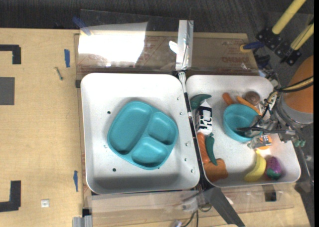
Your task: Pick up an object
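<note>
End effector (255, 130): dark, thin fingers reach in from the right, over the right rim of the teal bowl (239, 120) in the right bin (234, 82). The fingertips lie at or just above the bowl's rim; contact cannot be confirmed. Whether the fingers are spread or closed cannot be told from this view, since they merge with cables and shadow. Nothing is visibly held between them.

Arm (303, 91): enters from the right edge, grey body with the orange band showing above the wrist, wrist hanging over the right bin's right wall, with cables running along it.

Right bin contents: teal bowl near the centre-right. An orange carrot-like piece (238, 100) lies just behind the bowl, touching its far rim, with a brownish round object (252, 96) beside it. A black-and-white bottle (205, 119) lies along the left wall, with a dark green piece (199, 100) at its far end. Nearer the front, an orange object (213, 168) with a green piece (210, 150) on it. At front right, a yellow banana (256, 168) is touching a purple and green object (273, 167). A small orange and white item (263, 141) sits just below the end effector.

Left bin (99, 91): a teal divided plate (143, 133) with three compartments, tilted, near the centre.

Both bins sit side by side on the counter (35, 121), which is tan, with black markings at left.
</note>
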{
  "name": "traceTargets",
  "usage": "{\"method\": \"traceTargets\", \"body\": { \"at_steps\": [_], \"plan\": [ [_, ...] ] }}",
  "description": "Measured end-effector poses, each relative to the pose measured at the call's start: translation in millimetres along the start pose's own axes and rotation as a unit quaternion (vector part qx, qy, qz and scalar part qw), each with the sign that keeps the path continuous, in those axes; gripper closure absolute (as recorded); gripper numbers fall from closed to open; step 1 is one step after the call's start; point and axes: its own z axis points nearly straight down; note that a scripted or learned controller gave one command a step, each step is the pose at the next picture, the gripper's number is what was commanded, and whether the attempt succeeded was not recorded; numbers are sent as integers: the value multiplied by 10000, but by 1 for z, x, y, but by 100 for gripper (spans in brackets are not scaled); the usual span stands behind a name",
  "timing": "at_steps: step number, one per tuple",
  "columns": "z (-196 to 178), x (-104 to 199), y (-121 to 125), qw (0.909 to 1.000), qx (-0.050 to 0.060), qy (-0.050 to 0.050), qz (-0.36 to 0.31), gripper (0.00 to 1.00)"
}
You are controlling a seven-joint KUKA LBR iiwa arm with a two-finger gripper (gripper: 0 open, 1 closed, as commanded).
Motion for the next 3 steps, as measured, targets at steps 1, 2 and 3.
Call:
{"method": "traceTargets", "body": {
  "at_steps": [1,2,3],
  "plan": [
    [14,15,-20,9944,19,-30,-1053,100],
    [14,1,-20,9524,17,-45,-3047,100],
    [13,18,19,8587,32,-23,-5125,100]
  ]
}}
